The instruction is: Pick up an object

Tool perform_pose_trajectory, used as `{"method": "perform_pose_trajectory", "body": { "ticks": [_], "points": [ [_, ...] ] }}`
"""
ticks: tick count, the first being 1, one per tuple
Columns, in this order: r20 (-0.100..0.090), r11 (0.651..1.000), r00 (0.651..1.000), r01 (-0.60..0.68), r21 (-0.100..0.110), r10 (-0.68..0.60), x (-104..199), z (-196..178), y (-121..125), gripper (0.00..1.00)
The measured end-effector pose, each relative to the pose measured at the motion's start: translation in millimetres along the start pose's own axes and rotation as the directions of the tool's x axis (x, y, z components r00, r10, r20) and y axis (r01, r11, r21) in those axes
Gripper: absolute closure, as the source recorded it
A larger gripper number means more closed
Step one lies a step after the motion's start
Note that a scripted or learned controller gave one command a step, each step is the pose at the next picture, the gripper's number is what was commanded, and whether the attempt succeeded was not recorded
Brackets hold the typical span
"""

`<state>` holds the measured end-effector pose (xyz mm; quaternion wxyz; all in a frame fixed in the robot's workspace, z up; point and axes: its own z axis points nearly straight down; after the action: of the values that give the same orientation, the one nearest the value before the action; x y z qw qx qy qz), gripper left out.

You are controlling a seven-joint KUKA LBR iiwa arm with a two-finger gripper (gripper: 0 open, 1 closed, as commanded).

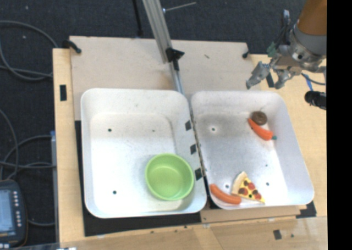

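Gripper [268, 76] seen upper right of frame, above right bin [220, 150] rim; jaws apart, nothing held. Nearest target: carrot [260, 129] touching brown piece [258, 117], just below. Descent best centred on carrot, jaws set across its width.

A single fixed camera is looking down on the bench [231, 232] from above at a slant, taking in both white bins whole: the left bin [99, 133] and the right bin [291, 150] are sitting side by side across the middle of the frame. The view is standing far enough back that dark floor with cables [22, 78] is showing beyond the bench on the left and top. The arm [314, 12] is entering at the upper right corner.
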<state>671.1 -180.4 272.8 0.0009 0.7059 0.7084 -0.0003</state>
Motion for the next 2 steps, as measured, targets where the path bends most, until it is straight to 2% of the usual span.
{"method": "perform_pose_trajectory", "body": {
  "ticks": [1,2],
  "points": [
    [0.002,1.0,1.0,0.0,0.001,0.0,-0.6,-0.1,-0.2,0.0],
    [0.002,1.0,1.0,-0.003,0.004,0.003,-0.4,43.4,-6.3,0.0]
  ]
}}
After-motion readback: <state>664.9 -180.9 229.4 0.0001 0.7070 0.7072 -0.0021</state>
